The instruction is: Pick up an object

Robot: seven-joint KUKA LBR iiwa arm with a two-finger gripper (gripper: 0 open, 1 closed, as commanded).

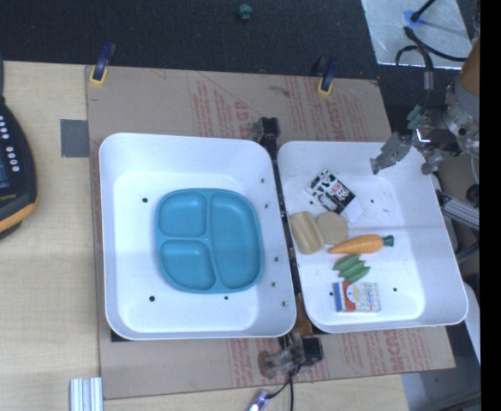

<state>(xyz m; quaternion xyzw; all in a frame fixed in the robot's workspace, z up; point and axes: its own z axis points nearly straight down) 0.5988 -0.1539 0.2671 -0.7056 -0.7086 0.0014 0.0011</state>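
Cardboard-covered worktop point(190, 101) carries two shallow white bins. Left bin point(122, 178): blue three-compartment plate point(209, 240), smooth plastic. Right bin point(421, 255): toy carrot point(358, 245) at centre, beside two tan bread-like pieces point(317, 229); green pods point(351, 268), flat printed packet point(356, 297), black-white item point(331, 190). Jaws point(408, 148) at bin's far right corner, appear spread, holding nothing. Carrot likely light, stiff, slick; judge best grasp across thick middle.
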